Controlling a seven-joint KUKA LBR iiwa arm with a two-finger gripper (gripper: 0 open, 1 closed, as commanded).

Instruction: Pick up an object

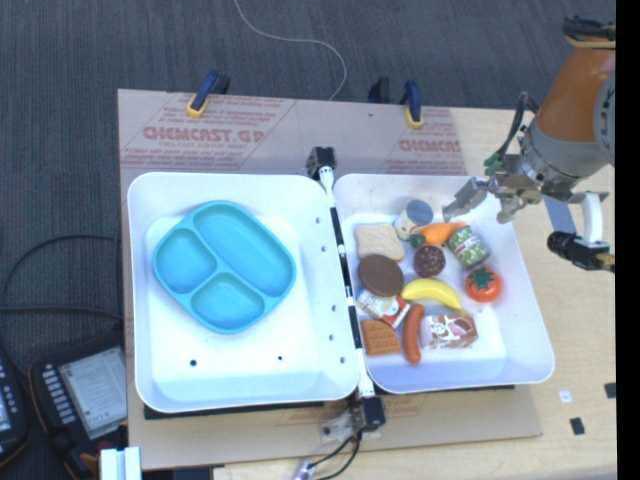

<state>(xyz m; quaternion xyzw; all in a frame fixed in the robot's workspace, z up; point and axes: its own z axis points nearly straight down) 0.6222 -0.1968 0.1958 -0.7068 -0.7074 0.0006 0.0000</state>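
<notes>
The gripper [490, 197] hangs with its thin metal fingers spread apart and nothing between them, over the far rim of the right bin [530, 308], just beside a glossy orange carrot [441, 234] and a small green-labelled can [470, 247]. Below these lie a curved yellow banana [432, 291], a round red tomato [483, 284] and a flat brown disc [380, 274], closely heaped. The left bin [150, 348] holds a smooth blue three-compartment plate [224, 265].

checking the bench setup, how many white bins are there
2: the left bin bears a blue divided plate; the right bin bears the toy food. None seems hidden.
</notes>
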